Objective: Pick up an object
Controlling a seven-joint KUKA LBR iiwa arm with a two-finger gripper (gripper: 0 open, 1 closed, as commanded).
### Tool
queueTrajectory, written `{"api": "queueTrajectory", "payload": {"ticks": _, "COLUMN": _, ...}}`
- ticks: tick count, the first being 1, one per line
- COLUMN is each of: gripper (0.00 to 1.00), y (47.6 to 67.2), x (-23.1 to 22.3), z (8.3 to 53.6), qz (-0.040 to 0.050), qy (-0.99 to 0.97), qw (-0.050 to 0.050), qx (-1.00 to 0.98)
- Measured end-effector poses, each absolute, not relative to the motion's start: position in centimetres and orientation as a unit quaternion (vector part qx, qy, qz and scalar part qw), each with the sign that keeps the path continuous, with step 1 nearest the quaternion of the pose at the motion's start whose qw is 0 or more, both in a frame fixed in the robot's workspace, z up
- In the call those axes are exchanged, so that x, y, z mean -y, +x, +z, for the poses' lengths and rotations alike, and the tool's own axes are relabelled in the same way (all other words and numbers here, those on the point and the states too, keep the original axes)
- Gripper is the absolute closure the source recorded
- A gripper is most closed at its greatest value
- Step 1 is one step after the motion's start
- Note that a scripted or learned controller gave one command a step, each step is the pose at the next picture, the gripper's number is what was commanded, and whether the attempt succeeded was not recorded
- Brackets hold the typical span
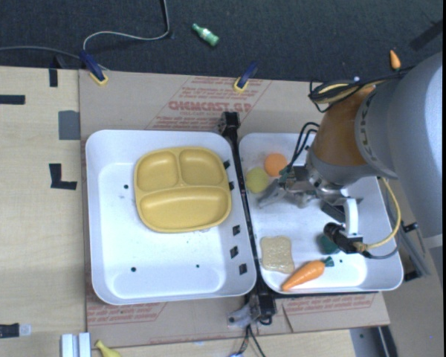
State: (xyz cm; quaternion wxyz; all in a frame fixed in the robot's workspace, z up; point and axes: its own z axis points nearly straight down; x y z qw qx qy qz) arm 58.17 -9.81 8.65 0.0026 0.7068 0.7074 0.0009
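The table [30, 199] fills most of the frame, with two white bins side by side on cardboard; the arm [401, 125] comes in from the right over the right bin [386, 274]; the left bin [104, 222] holds a yellow divided plate [183, 187]; the tool [271, 192] sits low at the right bin's upper left, beside a yellow ball [256, 180] and an orange ball [275, 162]; whether it is spread or pinching, I cannot tell; lower down lie a slice of bread [277, 253] and a carrot [305, 274].
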Motion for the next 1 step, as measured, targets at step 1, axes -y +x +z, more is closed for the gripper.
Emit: {"api": "queueTrajectory", "payload": {"ticks": 1, "gripper": 0.0, "y": 61.64, "x": 10.04, "z": 8.6, "qz": 0.001, "qy": 0.707, "qw": 0.002, "qx": -0.707}}
